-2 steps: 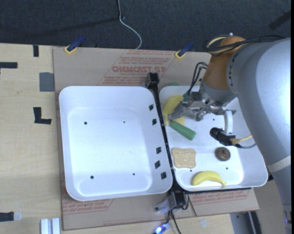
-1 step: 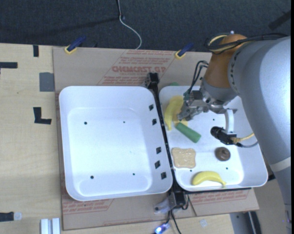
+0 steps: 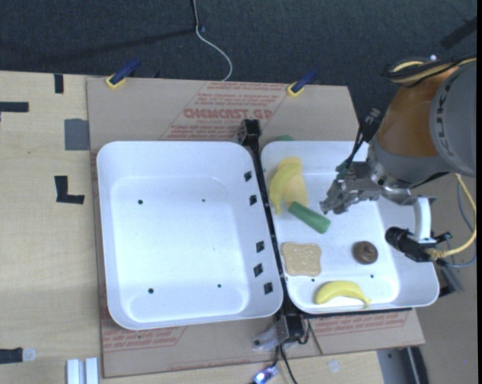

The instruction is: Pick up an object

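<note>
On the bench we counted two shallow white bins side by side: the left bin (image 3: 177, 230) lay well to the left of the claw (image 3: 336, 202), and the right bin (image 3: 384, 298) sat directly beneath it. We saw one arm (image 3: 424, 126), grey with an orange band above the wrist, reaching in from the right and slanting down and leftward, so that its wrist hung over the upper middle of the right bin.

We counted five loose things, all in the right bin. One larger yellow piece (image 3: 288, 184) lay to the left of the claw, near the bin's left wall. One yellow banana (image 3: 341, 293) lay well below the claw, against the near rim. One tan flat piece (image 3: 302, 258) lay below and left of the claw. One green cylinder (image 3: 308, 217) lay just left of and slightly below the claw, tilted, its upper end touching the larger yellow piece. One small brown round thing (image 3: 365, 252) lay below and a little right of the claw.

We could not tell whether the claw was released or clenched, and we saw nothing in its grasp.
</note>
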### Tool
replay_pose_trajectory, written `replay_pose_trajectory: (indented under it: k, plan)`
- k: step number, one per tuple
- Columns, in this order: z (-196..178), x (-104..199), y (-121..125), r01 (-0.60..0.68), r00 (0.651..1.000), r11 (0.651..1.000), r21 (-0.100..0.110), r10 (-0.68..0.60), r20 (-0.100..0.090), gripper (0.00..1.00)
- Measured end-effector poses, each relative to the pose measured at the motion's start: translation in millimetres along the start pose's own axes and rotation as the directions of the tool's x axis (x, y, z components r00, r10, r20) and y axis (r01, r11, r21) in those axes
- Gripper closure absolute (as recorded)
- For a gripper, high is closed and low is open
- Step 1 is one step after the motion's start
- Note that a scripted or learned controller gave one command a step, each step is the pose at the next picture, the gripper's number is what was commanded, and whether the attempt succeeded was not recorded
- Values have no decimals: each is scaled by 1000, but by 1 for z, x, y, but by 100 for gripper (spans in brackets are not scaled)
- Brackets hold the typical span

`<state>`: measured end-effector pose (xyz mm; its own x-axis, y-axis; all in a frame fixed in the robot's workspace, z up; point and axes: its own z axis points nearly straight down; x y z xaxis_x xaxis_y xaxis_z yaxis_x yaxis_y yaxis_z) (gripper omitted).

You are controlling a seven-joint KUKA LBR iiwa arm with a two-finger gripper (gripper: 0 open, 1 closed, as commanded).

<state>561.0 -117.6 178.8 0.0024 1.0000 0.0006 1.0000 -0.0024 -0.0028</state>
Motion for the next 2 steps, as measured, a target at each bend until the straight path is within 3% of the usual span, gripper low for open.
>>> replay_pose_trajectory:
  k: [1,2]
  plan:
    - [42,24,-65,2,1000,1000,9,-2,-3,100]
    - [-74,66,5,11,1000,1000,-16,-11,1,100]
